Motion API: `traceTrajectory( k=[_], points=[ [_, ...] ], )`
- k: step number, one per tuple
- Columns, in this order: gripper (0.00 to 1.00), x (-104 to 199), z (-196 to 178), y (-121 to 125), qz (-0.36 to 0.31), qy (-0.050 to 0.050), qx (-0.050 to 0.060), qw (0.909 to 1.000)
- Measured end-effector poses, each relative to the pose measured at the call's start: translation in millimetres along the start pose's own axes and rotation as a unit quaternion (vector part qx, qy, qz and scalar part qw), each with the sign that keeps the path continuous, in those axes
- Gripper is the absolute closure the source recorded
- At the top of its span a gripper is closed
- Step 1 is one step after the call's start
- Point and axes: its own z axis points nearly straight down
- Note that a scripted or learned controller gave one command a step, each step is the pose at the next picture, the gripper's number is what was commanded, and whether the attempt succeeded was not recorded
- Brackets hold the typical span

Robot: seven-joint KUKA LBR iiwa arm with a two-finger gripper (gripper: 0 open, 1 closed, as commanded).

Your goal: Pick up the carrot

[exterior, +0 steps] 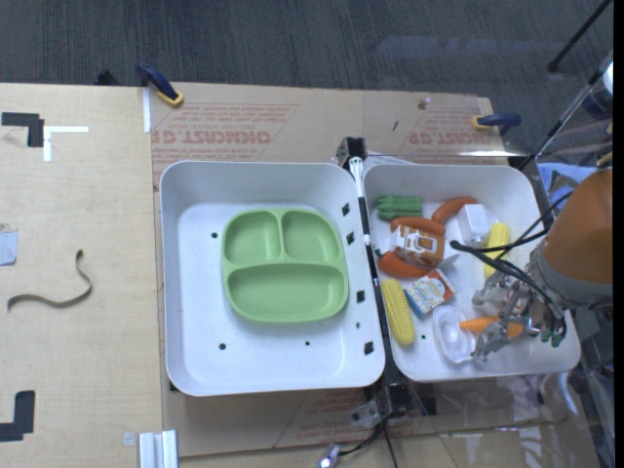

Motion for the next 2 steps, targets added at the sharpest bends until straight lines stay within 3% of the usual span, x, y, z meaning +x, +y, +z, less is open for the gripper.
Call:
traceTrajectory(
  k=[1,2],
  points=[
    [0.00,-4.2,-0.7,-12.0,0.101,-0.001,0.000,0.9949],
    [1.00,-5.3,-9.8,-11.5,0.100,-0.002,0.000,0.9950]
  ],
)
